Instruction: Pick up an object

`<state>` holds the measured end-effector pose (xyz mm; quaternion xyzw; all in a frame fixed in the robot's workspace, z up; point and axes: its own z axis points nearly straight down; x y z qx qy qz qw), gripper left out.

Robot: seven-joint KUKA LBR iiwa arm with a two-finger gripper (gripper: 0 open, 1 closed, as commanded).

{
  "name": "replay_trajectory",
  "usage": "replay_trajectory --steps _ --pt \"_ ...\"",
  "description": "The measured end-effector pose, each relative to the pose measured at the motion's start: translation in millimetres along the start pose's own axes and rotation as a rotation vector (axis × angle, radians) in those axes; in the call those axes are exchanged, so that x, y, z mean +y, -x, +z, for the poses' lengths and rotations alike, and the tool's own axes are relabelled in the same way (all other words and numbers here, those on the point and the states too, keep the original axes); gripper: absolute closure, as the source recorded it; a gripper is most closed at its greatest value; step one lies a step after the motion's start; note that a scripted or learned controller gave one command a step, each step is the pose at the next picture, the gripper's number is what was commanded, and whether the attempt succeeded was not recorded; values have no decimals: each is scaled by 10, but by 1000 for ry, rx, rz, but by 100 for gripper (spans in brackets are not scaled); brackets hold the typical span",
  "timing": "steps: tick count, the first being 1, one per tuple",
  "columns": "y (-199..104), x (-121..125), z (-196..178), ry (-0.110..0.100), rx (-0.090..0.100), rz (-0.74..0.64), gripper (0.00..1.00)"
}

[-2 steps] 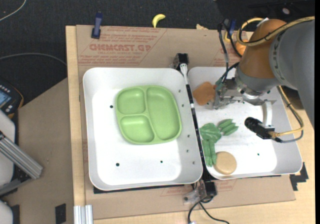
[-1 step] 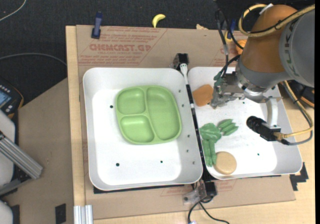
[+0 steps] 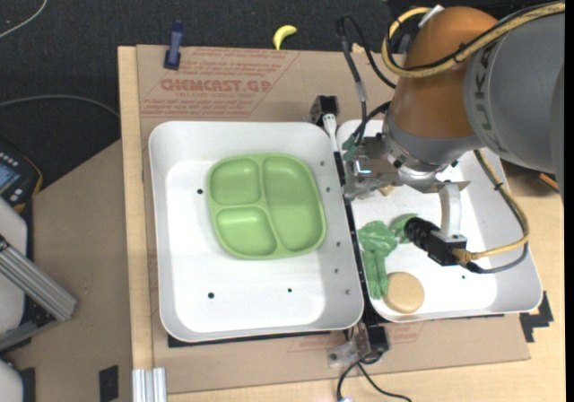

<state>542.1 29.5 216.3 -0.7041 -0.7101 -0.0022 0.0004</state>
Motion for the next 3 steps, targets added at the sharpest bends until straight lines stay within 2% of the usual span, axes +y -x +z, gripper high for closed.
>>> replay_trajectory --steps 1,2,3 --pt "-409 -594 -1147 8 1 1 100" --pt "-990 -607 -2822 19 4 0 100" --pt "-1553 -641 -1018 -20 -9 3 100"
